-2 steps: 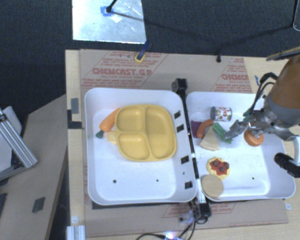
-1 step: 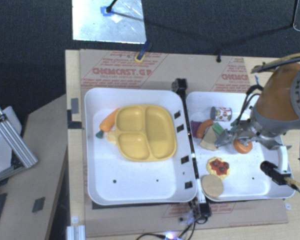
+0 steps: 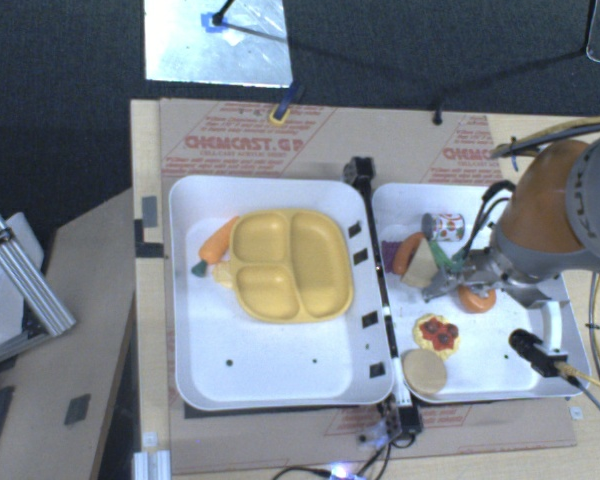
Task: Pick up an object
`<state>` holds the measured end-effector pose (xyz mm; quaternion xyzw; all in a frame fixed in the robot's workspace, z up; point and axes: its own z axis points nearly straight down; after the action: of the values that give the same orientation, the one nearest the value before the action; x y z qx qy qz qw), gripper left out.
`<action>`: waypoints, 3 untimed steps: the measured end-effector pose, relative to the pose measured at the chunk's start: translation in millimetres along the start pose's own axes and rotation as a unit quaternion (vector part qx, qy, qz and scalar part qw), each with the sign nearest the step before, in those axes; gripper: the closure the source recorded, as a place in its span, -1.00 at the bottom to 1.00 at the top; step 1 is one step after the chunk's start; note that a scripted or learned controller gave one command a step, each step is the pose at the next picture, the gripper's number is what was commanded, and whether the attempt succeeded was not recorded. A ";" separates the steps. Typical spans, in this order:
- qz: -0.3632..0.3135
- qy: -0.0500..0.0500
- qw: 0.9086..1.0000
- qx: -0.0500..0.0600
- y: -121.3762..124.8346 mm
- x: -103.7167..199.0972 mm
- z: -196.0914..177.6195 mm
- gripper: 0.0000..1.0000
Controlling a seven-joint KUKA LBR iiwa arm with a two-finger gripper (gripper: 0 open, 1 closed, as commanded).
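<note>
Orange piece (image 3: pixel 477 299) sits in the right bin (image 3: pixel 500 383), touching the gripper (image 3: pixel 458 278) — grip state: cannot tell. Judgement: centre squarely over one item, clear of the can (image 3: pixel 444 227) — crowded neighbours risk a miss.

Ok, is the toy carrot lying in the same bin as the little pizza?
No, the carrot lies in the left bin beside the yellow tray, while the pizza is in the right bin.

The bench (image 3: pixel 145 158) carries a brown sheet printed with red lettering (image 3: pixel 242 140). On the sheet, two white bins sit side by side, touching: left bin (image 3: pixel 195 368) and right bin (image 3: pixel 500 383).
</note>
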<state>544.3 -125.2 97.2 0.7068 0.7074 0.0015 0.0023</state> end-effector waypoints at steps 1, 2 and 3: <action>0.000 0.000 1.000 0.001 -0.1 0.1 -8.6 1.00; -0.001 0.000 1.000 0.001 -0.3 -1.7 -51.7 1.00; -0.002 0.000 1.000 -0.001 6.7 -3.0 -115.0 1.00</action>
<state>550.4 -128.0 212.2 0.7056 0.7086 0.0023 0.0035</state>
